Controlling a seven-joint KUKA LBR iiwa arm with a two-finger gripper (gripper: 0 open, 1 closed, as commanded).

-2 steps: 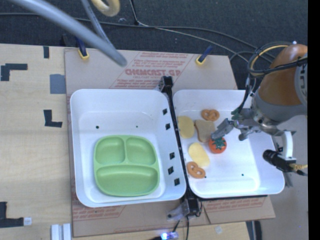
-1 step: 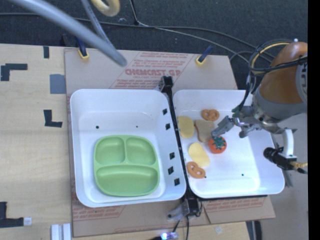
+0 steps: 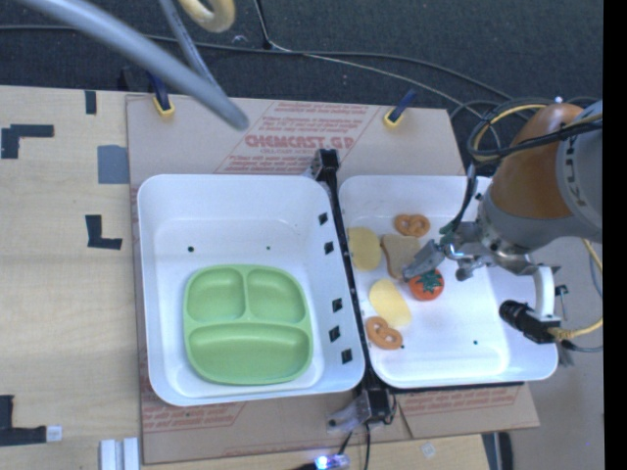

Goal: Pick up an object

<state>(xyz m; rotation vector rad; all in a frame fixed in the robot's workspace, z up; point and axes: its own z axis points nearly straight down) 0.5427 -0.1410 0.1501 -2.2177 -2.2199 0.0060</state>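
**Claw down in the right bin, over the red toy**

Two white bins side by side on a brown cardboard sheet over the pale wooden tabletop, split by a black divider rail. Left bin mostly taken up by a green sectioned plate, with bare white floor along the back and left walls. Right bin crowded toward the divider side, with open white floor at the front right corner and along the near wall. Grey arm with orange band reaching in over the right wall, leaving little room at that side.

Claw low over the middle of the right bin, just above a small red tomato-like toy with a green top. Cannot tell whether open or closed on anything; toy seen below the tip, not clearly between the fingers. Toy round, bright red, sitting on the bin floor, touching or just beside a tan flat piece.

Around it: a pale yellow piece near the divider, another yellow piece in front, an orange pretzel toward the back, a second pretzel nearer the front. Cables trailing across the dark floor behind.
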